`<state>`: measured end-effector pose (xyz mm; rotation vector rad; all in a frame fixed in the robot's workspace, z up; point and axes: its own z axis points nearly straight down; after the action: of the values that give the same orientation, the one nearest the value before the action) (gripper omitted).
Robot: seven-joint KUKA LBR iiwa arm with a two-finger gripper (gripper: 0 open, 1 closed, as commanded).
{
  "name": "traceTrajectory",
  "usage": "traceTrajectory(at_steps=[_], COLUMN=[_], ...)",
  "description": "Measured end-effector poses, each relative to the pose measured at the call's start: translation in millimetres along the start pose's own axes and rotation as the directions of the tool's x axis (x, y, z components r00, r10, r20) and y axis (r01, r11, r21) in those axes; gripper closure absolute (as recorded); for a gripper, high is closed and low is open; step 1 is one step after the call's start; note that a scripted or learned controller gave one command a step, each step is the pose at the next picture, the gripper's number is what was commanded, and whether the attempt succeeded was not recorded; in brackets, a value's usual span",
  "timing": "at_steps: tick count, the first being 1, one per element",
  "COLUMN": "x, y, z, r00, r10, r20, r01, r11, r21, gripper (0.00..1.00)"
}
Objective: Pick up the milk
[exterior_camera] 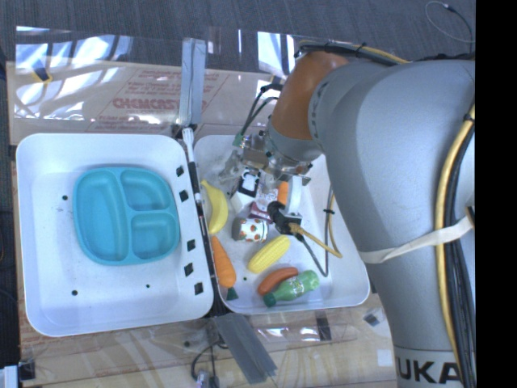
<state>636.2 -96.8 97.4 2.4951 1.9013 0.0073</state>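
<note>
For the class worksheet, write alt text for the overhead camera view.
A grey robot arm reaches into the right white bin, its gripper low among toy foods: yellow banana, orange carrot, yellow corn, green bottle. The left white bin holds a turquoise divided plate.

"Any writing you can make out?"
"White letters 'UKA' on the arm's base, lower right. Red print on the cardboard sheet, upper left, too blurred to read."

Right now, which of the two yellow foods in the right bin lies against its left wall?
The banana; it curves along the left wall, while the corn lies further right, mid-bin.
</note>
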Motion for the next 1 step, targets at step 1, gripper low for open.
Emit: traceTrajectory(at_steps=[1], x=[6.8], y=[-18.2], z=[-94.7], r00=[0.947], r10=[-0.322], r20=[-0.001], r01=[0.322], r11=[0.947], r21=[0.008], gripper=[0.0])
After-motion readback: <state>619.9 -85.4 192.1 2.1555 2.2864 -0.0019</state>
